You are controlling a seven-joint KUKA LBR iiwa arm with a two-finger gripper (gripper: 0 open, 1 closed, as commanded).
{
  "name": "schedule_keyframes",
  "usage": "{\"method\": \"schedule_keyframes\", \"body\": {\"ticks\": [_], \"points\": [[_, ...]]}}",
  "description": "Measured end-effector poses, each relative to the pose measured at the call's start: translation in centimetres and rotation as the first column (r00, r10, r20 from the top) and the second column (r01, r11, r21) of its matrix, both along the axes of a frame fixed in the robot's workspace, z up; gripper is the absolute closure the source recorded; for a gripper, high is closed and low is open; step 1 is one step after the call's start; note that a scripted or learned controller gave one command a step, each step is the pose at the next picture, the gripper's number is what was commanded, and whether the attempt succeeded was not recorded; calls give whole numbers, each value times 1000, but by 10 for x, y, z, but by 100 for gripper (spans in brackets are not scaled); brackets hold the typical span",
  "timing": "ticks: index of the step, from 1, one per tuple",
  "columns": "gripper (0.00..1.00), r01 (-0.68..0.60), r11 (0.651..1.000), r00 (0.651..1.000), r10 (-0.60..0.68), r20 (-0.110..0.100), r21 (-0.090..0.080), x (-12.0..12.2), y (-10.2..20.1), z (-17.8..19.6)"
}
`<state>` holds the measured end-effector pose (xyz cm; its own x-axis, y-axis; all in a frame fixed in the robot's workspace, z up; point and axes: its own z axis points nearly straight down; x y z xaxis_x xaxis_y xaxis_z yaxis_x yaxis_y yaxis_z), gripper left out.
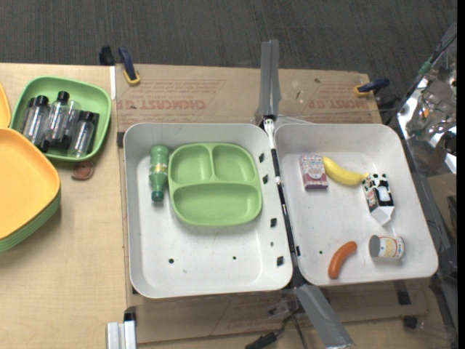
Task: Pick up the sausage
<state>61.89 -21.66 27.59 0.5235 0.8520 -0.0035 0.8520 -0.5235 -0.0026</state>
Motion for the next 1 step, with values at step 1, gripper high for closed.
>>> {"method": "schedule_keyframes", "body": {"ticks": [1], "points": [[100,373,928,928,-373,-1,-1,-48,6,32]]}}
